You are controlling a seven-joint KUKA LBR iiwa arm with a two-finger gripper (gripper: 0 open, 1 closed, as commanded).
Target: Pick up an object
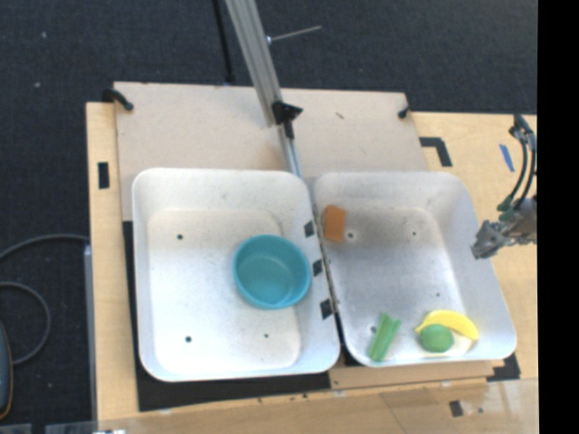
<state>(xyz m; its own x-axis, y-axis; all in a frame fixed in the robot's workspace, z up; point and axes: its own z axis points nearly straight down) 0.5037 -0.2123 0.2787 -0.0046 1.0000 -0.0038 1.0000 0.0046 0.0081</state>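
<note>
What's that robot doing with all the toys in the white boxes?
A robot arm is trying to pick something up. Its gripper sits at the right edge of the right bin, with nothing visibly in it. That bin holds an orange block, a green stick, a green ball and a yellow banana. The left bin holds a blue bowl. Nothing has been lifted.

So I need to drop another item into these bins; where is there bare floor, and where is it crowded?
Left bin: open floor all around the blue bowl, widest toward its left wall. Right bin: the middle is bare, between the orange block and the near corner. That corner is crowded: green stick, green ball, banana.
</note>
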